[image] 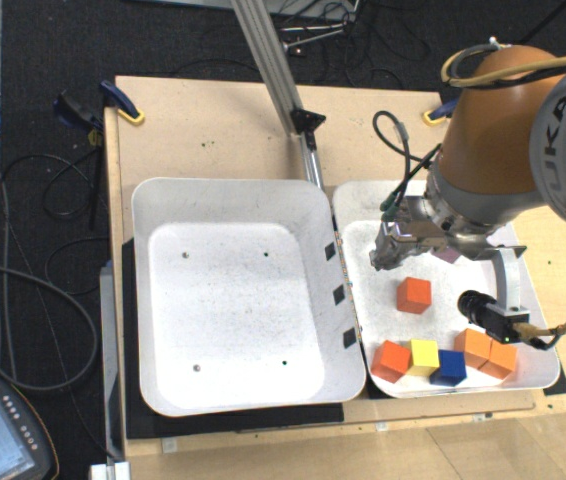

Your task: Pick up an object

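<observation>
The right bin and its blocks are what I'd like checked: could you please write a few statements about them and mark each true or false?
1. All the blocks lie in the right bin. True.
2. The blue block sits alone at the bin's far end. False: it lies at the near edge, touching the yellow block.
3. One orange block lies apart from the others, mid-bin. True.
4. The gripper hangs over the left bin. False: it is over the right bin, above and left of the lone orange block in the image.
5. The yellow block lies between an orange block and the blue one. True.
</observation>
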{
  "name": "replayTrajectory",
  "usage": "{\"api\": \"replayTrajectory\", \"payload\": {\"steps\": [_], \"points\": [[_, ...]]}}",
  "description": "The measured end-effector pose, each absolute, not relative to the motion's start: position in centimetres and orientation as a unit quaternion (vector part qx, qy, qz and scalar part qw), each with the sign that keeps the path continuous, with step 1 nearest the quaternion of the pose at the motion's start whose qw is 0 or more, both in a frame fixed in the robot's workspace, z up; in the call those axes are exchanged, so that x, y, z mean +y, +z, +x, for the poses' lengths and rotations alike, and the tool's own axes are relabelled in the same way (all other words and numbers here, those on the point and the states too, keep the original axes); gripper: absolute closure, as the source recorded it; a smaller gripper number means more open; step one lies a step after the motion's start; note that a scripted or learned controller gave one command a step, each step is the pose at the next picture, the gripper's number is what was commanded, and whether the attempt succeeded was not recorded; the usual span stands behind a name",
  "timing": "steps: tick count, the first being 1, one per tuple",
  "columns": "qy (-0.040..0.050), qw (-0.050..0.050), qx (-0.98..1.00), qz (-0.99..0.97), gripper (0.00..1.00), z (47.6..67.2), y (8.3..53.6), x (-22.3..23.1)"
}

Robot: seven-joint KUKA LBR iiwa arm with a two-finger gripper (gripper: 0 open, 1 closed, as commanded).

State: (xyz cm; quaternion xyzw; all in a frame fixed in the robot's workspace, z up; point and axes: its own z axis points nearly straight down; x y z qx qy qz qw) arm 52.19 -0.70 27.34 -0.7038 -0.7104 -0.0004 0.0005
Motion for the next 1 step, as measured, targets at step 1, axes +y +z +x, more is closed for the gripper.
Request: {"api": "replayTrajectory", "payload": {"steps": [1], "points": [[0.0008,0.002,-0.710,-0.704,1.00,52.22,25.07,5.01]]}}
